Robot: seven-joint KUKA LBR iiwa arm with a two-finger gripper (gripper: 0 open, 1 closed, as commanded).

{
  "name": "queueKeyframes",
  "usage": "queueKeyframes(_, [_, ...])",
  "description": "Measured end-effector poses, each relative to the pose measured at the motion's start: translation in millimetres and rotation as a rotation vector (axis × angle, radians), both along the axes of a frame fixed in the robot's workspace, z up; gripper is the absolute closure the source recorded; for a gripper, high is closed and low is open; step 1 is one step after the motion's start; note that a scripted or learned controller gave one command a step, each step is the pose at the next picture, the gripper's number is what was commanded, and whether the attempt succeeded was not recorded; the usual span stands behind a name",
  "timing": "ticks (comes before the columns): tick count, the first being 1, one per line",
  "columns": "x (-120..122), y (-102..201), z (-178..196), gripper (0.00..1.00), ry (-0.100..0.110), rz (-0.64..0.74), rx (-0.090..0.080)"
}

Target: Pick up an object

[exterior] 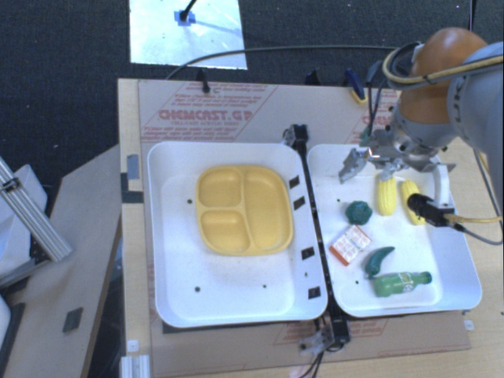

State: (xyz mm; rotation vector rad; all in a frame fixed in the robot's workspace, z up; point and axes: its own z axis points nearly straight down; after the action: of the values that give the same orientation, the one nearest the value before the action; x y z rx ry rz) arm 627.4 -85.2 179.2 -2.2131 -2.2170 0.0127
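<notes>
My gripper [361, 164] hangs over the far left part of the right bin [457, 290], with the grey and orange arm reaching in from the right. Just below it lies a corn cob [386, 194], and a yellow banana-like piece [410, 195] sits to the cob's right. Nearer the front are a dark green round object [358, 211], an orange and white packet [350, 245], a green pepper [378, 259] and a green bottle [402, 283] lying on its side. I see nothing held by the gripper.
The left bin [169, 290] holds a yellow divided plate [242, 209]. A black divider strip [309, 211] runs between the two bins. A grey aluminium rail [31, 219] stands off the bench at the left.
</notes>
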Motion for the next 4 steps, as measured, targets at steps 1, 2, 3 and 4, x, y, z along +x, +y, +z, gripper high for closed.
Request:
queueKeyframes(1, [3.1, 0.1, 7.9, 0.0, -0.014, 0.002, -0.001])
queueKeyframes(2, [-2.3, -5.5, -36.9, 0.0, -0.01, 0.0, -0.001])
queueKeyframes(3, [-2.5, -5.1, -89.0, 0.0, -0.01, -0.001, 0.0])
queueKeyframes(4, [-0.5, -5.3, -74.9, 1.0, -0.017, 0.0, -0.001])
